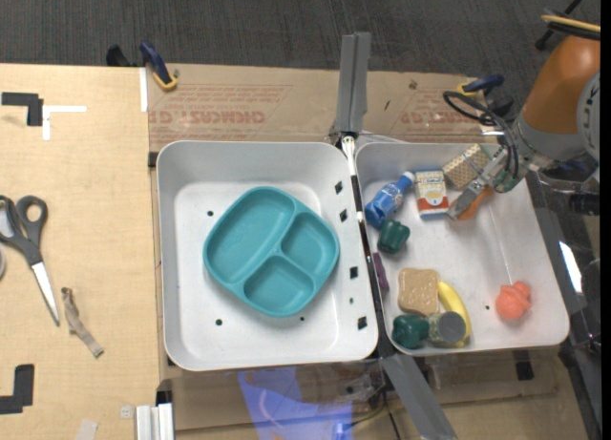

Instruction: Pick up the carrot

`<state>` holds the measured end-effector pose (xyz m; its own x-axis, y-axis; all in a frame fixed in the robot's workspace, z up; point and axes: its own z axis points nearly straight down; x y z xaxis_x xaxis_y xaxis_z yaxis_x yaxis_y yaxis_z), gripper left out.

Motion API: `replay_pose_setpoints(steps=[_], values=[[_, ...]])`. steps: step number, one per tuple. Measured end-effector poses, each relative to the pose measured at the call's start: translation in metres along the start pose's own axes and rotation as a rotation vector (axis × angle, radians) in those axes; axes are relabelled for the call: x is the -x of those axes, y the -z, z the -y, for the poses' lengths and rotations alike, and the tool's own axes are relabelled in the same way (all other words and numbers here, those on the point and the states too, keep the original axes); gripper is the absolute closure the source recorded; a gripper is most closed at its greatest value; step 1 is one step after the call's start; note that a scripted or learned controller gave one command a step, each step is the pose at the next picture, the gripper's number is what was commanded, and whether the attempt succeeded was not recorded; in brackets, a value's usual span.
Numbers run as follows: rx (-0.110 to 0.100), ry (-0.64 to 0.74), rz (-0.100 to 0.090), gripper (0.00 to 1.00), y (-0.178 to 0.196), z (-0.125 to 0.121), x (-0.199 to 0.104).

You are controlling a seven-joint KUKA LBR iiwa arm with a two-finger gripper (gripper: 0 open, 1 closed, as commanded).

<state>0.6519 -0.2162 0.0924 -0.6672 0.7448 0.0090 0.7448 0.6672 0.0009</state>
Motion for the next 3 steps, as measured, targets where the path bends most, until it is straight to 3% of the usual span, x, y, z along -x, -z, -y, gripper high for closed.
replay_pose_setpoints(steps=[1, 2, 3], values=[[0.002, -0.149, 0.008, 0.0, 0.017, 0.03, -0.023], [0.001, -0.397, 0.003, 0.0, 0.002, -0.006, 0.006], [0.002, -0.527, 0.01, 0.0, 0.018, 0.011, -0.027]])
